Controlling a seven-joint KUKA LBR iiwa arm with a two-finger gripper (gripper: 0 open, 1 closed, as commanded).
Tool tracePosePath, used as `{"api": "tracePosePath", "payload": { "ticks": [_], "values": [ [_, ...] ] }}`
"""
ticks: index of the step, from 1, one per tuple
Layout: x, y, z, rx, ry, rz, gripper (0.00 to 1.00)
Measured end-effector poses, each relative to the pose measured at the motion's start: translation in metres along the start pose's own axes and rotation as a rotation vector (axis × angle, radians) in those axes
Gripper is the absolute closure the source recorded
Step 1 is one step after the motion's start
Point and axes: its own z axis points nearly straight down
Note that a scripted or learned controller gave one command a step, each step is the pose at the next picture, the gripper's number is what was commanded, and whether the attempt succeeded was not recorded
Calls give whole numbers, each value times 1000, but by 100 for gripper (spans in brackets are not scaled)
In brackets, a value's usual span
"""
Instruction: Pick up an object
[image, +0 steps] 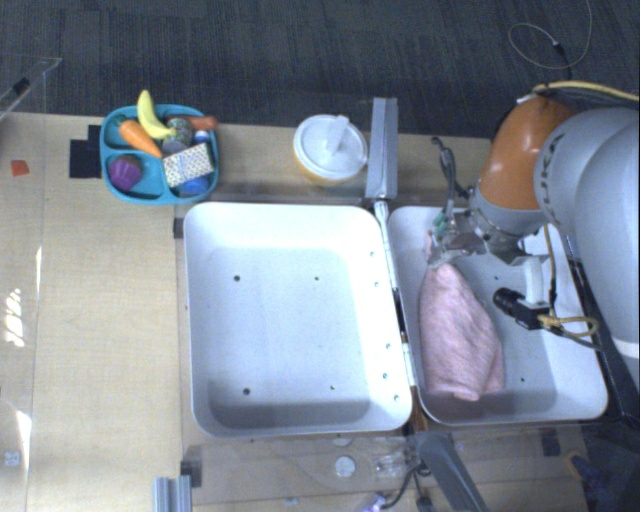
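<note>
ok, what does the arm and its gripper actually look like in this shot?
Bulky rounded grey arm with a glossy orange band above the wrist. Below it sits a small grey metal gripper. A black fitting with a thin yellowish cable hangs off the wrist side. No markings readable.

A crumpled pink cloth (458, 332) lay lengthwise in the right bin (560, 400), against its left wall, its upper end narrowing.

Even, soft light; mild blur.
</note>
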Motion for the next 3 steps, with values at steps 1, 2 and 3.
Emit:
{"api": "tracePosePath", "payload": {
  "ticks": [1,2,3],
  "values": [
    [28,38,-84,10,2,-309,100],
    [28,38,-84,11,2,-309,0],
    [-14,15,2,15,5,-419,0]
  ]
}}
